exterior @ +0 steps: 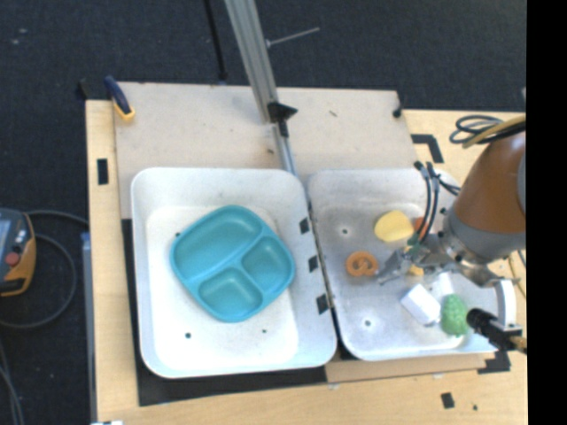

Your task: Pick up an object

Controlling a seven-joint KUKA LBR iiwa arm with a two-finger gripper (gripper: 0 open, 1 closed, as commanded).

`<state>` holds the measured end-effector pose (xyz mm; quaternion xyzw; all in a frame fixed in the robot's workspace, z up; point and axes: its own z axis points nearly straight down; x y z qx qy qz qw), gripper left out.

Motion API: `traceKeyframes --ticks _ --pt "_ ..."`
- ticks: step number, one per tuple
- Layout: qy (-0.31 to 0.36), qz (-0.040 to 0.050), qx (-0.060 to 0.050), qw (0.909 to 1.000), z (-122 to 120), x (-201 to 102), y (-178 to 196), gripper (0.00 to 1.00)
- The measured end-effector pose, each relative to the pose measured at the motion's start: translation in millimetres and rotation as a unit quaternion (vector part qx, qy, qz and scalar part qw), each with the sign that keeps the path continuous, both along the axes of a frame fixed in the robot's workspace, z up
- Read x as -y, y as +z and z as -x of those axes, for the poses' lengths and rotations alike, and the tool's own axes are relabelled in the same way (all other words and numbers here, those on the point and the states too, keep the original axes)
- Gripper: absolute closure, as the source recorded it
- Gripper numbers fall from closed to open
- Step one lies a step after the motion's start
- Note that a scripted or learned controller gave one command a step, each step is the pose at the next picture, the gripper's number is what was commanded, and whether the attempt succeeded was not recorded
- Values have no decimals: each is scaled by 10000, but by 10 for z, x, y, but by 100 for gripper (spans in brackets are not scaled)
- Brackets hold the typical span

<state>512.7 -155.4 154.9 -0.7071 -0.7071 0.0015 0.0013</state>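
Two shallow white bins sit side by side on the bench. The left bin point(151, 237) holds a teal plate point(232, 262) with three compartments, lying flat near its middle. The right bin point(354, 335) holds several small things gathered toward its right half: a yellow rounded object point(392, 227) at the far side, an orange ring point(361, 264) just left of centre, a white block point(421, 305) nearer the front, and a green knobbly object point(454, 314) touching the block's right side.

The orange ring lies flat on the bin floor, small and doughnut-shaped, apart from the yellow object and from the white block.

The gripper point(400, 268) reaches in from the right below the orange-banded arm, low over the bin between the yellow object and the white block, just right of the ring. Its thin grey tip is too blurred to tell how wide it stands, and nothing is seen clamped in it.
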Motion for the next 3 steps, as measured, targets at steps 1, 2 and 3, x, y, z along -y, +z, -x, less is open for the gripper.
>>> traceKeyframes --ticks 1,2,3 --pt "-3 11 22 10000 -3 14 -517 0" --pt "-25 0 43 10000 -18 17 -387 100" --pt "16 13 64 10000 -58 39 258 100"
